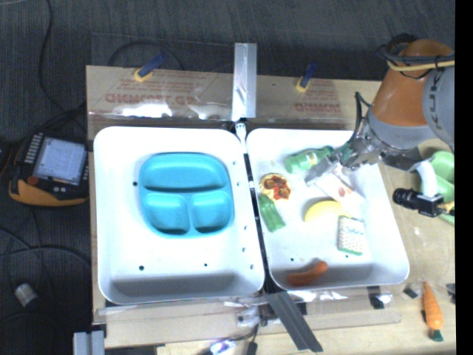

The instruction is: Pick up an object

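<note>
A desk (66, 272) carried two shallow white bins side by side. The left bin (118, 272) held a large blue divided tray (185, 193). The right bin (384, 257) held a scatter of small things. The grey arm (414, 95), orange above the wrist, reached in from the right, its gripper (336, 163) low over the upper part of the right bin. The gripper's state could not be told from this slanted view.

Going down in size, the right bin's contents were: a green bottle (307, 157) lying just beside the gripper, a pale packet (352, 235) near the right wall, a yellow lemon-like piece (324, 209) at the middle, a green stick (270, 214) by the left wall, a round red-and-yellow item (276, 186) above it, and an orange piece (307, 274) at the near wall.

The bottle looked the likeliest target. Lying on its side and rounded, it could roll or squirt out as the gripper closed, or the gripper could catch the white scrap beneath instead.
</note>
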Action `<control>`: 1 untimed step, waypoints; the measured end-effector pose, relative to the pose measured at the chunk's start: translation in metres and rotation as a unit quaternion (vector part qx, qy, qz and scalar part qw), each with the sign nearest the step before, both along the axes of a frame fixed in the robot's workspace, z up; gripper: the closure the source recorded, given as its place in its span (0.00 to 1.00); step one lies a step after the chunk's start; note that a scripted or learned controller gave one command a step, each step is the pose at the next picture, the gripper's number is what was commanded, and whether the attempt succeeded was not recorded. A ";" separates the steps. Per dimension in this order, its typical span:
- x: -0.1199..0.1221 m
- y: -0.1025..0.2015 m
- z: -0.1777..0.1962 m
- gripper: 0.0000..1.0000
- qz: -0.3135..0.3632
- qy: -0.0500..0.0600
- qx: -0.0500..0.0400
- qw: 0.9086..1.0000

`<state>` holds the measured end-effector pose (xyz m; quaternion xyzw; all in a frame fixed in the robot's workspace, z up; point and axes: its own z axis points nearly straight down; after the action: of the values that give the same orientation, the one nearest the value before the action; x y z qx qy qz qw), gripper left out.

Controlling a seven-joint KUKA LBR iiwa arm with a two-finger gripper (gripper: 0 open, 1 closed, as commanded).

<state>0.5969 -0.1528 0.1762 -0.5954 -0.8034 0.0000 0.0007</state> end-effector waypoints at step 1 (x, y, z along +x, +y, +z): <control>-0.014 -0.010 0.013 0.00 -0.047 0.000 0.000 0.999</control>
<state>0.5833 -0.1633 0.1895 -0.6328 -0.7743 0.0003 0.0008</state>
